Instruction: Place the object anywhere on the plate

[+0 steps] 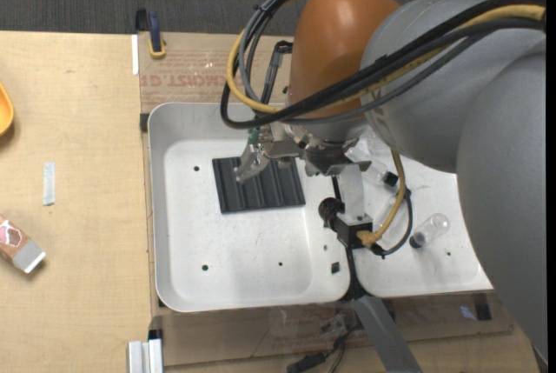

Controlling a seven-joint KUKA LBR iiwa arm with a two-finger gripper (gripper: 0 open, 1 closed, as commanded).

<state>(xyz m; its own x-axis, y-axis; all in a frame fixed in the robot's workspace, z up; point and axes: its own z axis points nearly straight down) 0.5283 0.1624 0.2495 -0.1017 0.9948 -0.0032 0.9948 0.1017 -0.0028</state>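
A dark ribbed rectangular plate (pixel 265 189) lies flat in the left white bin (pixel 187 276), towards its back. My gripper (pixel 249 164) hangs over the plate's upper left part, low above it or touching it; I cannot tell which. The arm's orange band (pixel 339 41) and grey body cover the view behind it. Whether anything is in the gripper cannot be made out. A small clear, glassy object (pixel 430 232) lies in the right bin (pixel 452 280), apart from the gripper.
Black and yellow cables (pixel 382 232) hang from the wrist over the divide between the bins. On the wooden bench to the left lie a small white strip (pixel 49 184), a red and white item (pixel 19 246) and an orange thing (pixel 3 110) at the edge.
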